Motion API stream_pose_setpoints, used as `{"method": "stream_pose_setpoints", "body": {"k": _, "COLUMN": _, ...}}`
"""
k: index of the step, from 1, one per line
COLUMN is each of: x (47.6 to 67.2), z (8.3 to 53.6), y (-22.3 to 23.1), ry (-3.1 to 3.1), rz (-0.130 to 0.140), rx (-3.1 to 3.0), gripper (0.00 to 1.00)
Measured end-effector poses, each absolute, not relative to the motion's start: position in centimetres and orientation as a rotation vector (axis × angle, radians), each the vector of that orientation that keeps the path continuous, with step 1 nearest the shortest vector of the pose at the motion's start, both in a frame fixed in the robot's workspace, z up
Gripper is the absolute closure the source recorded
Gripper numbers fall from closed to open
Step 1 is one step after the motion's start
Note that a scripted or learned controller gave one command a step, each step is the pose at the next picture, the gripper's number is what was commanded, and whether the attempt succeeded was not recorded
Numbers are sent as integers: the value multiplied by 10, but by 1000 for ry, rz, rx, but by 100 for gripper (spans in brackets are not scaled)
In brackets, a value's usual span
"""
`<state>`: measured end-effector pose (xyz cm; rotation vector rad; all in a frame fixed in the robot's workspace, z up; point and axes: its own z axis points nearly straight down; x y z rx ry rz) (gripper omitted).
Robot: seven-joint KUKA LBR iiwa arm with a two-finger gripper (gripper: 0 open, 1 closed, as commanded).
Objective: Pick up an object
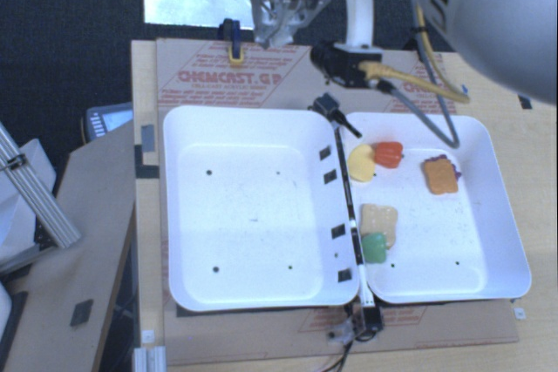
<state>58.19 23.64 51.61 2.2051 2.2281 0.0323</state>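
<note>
Several small objects lie in the right bin (488, 213): a yellow round piece (361, 162), an orange-red pepper (389, 153) next to it, an orange-brown piece with a purple edge (440, 175), a beige flat piece (380, 220), and a green piece (374, 247) touching its lower end. My gripper (277, 23) hangs high above the back of the bench, beyond the far rim of the left bin (244, 213), well away from the objects. Nothing shows between its fingers.
A black clip strip (342, 187) runs along the seam between the two bins. A yellow-and-black clamp (234, 43) sits on the cardboard behind the left bin. Yellow and grey cables (418, 87) trail over the right bin's far edge.
</note>
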Motion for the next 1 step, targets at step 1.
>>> {"method": "stream_pose_setpoints", "body": {"k": 1, "x": 499, "z": 488, "y": 235, "ry": 2231, "rz": 2, "rx": 2215, "gripper": 100}}
